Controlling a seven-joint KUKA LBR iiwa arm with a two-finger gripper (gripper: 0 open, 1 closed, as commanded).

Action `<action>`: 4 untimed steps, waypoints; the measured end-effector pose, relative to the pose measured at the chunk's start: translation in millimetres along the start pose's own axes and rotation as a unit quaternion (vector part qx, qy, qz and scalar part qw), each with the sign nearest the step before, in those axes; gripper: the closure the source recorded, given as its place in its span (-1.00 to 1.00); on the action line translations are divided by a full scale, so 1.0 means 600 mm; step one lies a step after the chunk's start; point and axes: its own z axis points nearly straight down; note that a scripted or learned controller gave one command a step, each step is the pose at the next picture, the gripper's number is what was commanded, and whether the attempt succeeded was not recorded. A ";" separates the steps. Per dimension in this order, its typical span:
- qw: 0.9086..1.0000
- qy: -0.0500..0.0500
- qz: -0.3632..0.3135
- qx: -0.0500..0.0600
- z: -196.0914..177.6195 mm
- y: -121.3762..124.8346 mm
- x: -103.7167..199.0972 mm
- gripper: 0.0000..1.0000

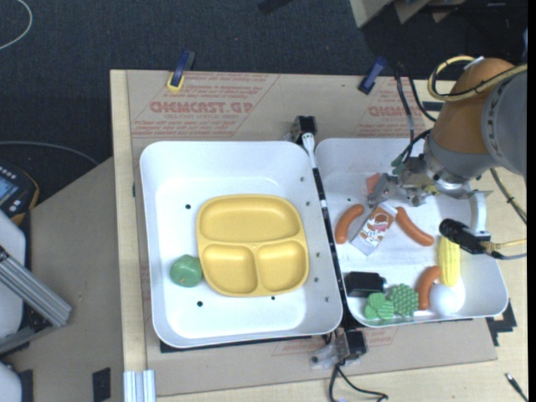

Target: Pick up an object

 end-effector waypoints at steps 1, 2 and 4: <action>1.000 -0.001 0.000 -0.002 -0.020 0.002 -0.001 1.00; 1.000 -0.002 0.000 -0.007 -0.118 0.011 -0.016 1.00; 1.000 -0.002 0.000 -0.005 -0.237 0.011 -0.019 1.00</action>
